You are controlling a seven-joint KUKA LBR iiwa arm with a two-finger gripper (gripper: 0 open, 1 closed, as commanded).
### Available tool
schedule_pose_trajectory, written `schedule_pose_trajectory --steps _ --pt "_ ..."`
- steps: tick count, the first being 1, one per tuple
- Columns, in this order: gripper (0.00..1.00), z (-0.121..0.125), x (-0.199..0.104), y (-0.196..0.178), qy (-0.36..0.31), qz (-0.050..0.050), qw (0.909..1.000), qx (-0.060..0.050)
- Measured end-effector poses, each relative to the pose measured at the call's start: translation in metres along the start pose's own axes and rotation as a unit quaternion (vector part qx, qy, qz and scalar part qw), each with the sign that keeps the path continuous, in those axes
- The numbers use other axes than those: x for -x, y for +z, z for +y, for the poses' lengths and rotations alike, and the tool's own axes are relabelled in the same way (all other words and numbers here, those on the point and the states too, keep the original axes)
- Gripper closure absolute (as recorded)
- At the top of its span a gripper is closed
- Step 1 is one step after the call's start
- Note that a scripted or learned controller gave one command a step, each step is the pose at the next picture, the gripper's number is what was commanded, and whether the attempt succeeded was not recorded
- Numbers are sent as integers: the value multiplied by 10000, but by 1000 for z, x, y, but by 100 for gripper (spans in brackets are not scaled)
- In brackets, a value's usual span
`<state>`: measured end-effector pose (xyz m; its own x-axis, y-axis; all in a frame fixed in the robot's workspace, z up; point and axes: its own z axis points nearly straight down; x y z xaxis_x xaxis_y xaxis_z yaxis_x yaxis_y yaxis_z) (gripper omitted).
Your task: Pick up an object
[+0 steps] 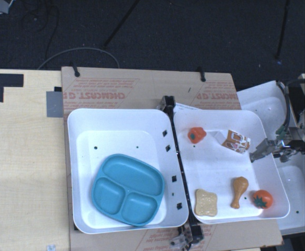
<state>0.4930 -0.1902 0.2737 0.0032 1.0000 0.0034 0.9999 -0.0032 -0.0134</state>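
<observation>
While the gripper sits at the right rim of the right bin, nothing is lifted yet. Camera view: the fingertip end pokes just over that rim, low and slanted toward the bin's middle. Finger state: cannot tell, the tip is small and blurred, and nothing is visible between the fingers.

Positions, all relative to the right bin. A small brown-and-white carton lies in its upper right part, just beside the gripper and the nearest candidate. A red-orange toy fruit is in the upper left part. A toy chicken drumstick is lower right, a toy tomato in the lower right corner, a toy bread slice lower middle. The left bin carries a blue divided plate.

Risks, as judgement: the carton lies flat and close to the rim, so a descent here could clip the bin wall or push the carton sideways rather than straddle it. If the fingers come down along its length instead of across, they may slide off. The drumstick and tomato are near each other, so a grasp there could nudge one into the other.

Orientation: the carton's long axis runs from upper left to lower right, its lower right end toward the gripper. The drumstick's long axis is near vertical in the view, fat end up, thin end down.
</observation>
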Motion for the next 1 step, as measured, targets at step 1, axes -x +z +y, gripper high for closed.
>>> schedule_pose_trajectory --steps 1 --pt "0 2 0 -6 -15 -12 10000 51"
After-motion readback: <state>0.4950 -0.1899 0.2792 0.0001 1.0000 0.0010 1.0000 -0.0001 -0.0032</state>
